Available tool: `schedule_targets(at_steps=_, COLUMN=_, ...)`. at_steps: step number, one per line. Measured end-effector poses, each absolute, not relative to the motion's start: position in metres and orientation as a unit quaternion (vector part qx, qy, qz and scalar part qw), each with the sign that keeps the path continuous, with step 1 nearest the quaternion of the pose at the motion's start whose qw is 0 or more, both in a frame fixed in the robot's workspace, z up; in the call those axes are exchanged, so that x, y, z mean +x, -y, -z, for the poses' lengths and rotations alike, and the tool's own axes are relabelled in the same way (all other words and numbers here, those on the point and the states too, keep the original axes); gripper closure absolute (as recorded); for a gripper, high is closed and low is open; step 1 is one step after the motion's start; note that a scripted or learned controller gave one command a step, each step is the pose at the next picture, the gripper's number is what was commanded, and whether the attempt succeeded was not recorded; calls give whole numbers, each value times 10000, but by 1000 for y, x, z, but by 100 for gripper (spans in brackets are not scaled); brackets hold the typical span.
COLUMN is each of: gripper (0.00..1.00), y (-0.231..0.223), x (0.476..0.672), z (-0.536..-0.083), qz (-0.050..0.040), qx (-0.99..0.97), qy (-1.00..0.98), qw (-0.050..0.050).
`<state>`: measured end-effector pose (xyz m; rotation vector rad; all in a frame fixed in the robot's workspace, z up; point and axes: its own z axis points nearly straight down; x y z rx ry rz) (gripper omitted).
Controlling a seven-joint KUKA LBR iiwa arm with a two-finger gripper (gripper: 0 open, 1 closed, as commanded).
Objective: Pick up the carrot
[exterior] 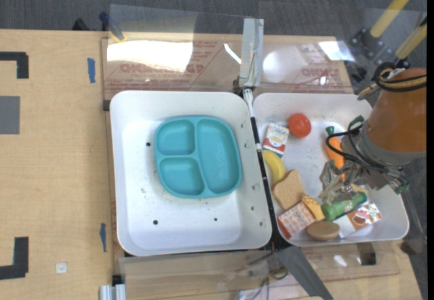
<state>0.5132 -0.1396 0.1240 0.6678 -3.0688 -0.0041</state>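
The carrot (334, 147) is a small orange piece with a green top. It lies in the right bin (308, 105) near the right wall, partly covered by the arm. My gripper (337, 182) hangs just below the carrot, over the clutter in the bin's lower right. It sits under the grey wrist and the orange band (402, 115). The carrot's lower end meets the gripper body, and I cannot make out whether anything is held.
The right bin also holds a red tomato (299, 124), a small carton (274, 137), a banana (274, 164), toast (289, 190), a green bottle (344, 205), a brown cookie (323, 229) and packets (363, 216). A teal divided plate (199, 156) lies in the left bin (129, 156).
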Motion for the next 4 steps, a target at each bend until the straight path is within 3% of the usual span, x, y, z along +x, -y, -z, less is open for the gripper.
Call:
schedule_targets(at_steps=1, gripper=100, y=160, x=592, z=-90, qz=-18, qx=2959, qy=9552, qw=-62)
schedule_targets(at_steps=2, gripper=100, y=149, x=592, z=-151, qz=-14, qx=2438, qy=9698, qw=-64)
schedule_targets(at_steps=3, gripper=100, y=146, x=501, z=-92, qz=-9, qx=2796, qy=9601, qw=-42)
schedule_targets(at_steps=4, gripper=100, y=85, x=546, z=-228, qz=-30, qx=3566, qy=9342, qw=-82)
